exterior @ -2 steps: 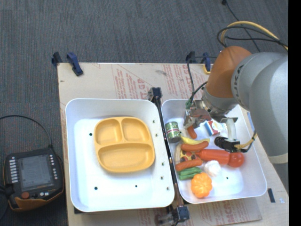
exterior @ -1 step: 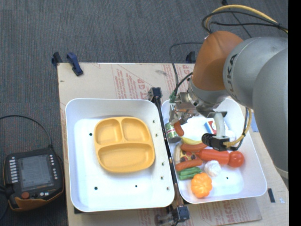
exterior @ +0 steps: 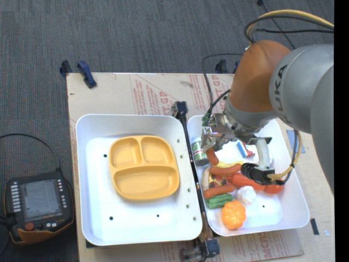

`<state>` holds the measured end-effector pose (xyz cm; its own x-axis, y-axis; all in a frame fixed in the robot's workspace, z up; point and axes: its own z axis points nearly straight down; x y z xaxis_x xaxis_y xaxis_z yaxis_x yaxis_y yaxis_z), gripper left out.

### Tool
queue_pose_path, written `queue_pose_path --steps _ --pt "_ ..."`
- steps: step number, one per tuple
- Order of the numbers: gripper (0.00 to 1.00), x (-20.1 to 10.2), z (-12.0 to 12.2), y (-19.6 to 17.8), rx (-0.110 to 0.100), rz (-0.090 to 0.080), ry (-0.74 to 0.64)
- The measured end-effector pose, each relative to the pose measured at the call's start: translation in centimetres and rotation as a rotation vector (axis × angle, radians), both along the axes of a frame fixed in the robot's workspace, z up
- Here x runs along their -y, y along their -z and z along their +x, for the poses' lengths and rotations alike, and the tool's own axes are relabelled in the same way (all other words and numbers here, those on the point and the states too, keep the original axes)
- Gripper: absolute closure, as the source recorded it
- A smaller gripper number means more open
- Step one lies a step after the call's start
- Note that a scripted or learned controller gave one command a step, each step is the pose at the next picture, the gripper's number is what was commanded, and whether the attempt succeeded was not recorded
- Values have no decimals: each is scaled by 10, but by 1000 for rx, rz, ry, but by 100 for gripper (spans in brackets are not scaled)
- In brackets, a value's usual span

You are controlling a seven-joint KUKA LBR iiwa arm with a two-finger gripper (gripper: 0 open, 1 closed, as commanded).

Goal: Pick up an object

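The end effector [exterior: 209, 144] hangs low over the upper left part of the right bin [exterior: 297, 201], beneath the grey arm [exterior: 305, 86] and its orange band [exterior: 259, 75]. Just beside it on the left lies a small green-labelled can [exterior: 198, 155], close to the bin wall. Just below it is a heap of toy foods: red sausages [exterior: 224, 170], a green pod [exterior: 218, 201], a white piece [exterior: 246, 195] and an orange pumpkin [exterior: 234, 214]. Well to its left, the left bin [exterior: 90, 146] holds a yellow divided plate [exterior: 144, 167]. Both bins sit on the desk [exterior: 131, 91].

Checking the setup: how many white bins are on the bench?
2. The left bin holds a yellow tray; the right bin beside it holds a pile of toy food under the arm.
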<state>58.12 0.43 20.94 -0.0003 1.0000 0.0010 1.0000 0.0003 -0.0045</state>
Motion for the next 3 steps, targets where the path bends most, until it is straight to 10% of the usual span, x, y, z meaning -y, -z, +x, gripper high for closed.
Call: queue_pose_path --steps 2,3 --pt "100 1 2 -16 -7 1 -1" --pt "100 37 -47 24 -1 -1 2"
